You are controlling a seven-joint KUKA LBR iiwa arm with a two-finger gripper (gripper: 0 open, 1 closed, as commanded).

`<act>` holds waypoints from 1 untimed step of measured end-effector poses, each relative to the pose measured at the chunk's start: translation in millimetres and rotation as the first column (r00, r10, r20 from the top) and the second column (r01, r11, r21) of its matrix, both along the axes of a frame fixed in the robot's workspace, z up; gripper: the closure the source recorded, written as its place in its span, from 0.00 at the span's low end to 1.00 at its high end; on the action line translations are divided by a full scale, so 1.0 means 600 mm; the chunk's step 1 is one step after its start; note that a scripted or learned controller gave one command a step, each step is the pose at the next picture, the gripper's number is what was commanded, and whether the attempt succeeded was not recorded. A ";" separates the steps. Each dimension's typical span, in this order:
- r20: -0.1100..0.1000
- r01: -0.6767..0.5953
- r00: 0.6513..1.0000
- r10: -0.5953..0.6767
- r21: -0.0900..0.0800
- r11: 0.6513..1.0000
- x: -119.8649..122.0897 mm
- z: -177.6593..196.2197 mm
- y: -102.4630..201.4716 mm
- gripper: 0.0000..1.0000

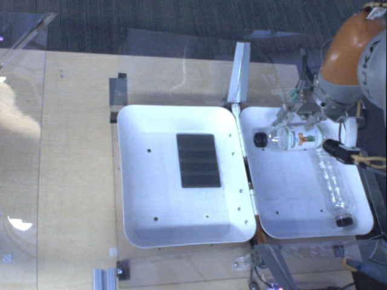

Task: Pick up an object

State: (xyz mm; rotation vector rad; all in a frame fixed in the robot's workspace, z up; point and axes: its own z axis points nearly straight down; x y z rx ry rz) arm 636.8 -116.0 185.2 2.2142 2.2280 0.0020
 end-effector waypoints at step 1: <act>0.007 -0.024 1.000 0.024 -0.001 1.000 0.014 -0.084 0.005 0.00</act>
